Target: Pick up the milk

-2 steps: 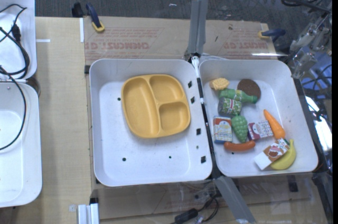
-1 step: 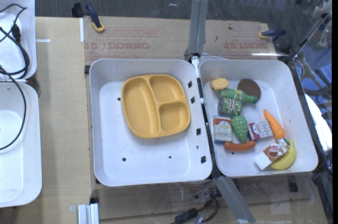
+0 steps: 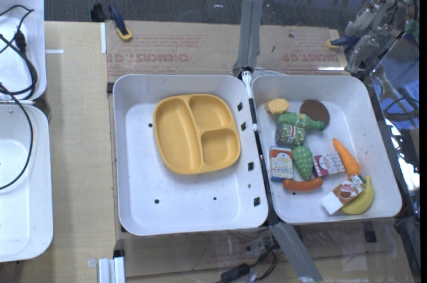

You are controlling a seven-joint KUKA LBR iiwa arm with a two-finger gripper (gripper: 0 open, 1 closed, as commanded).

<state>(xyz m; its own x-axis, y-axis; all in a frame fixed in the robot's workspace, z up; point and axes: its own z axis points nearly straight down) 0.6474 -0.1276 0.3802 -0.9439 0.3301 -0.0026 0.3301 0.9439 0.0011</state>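
The right bin (image 3: 380, 141) holds a cluster of toy foods. A small white carton with a red top and blue base (image 3: 281, 163), lying flat at the bin's left-centre, looks like the milk. It rests against a green vegetable (image 3: 303, 160) and just above a red sausage (image 3: 302, 185). My gripper (image 3: 365, 41) hangs above the bench behind the right bin's far right corner, well apart from the carton and high off the toys.
Other toys in the right bin: corn (image 3: 277, 105), brown cookie (image 3: 313, 112), green bottle (image 3: 293, 128), carrot (image 3: 346, 156), small red-white box (image 3: 329, 165), white box (image 3: 341, 193), banana (image 3: 361, 200). A yellow divided plate (image 3: 197, 133) lies in the left bin (image 3: 133, 201).
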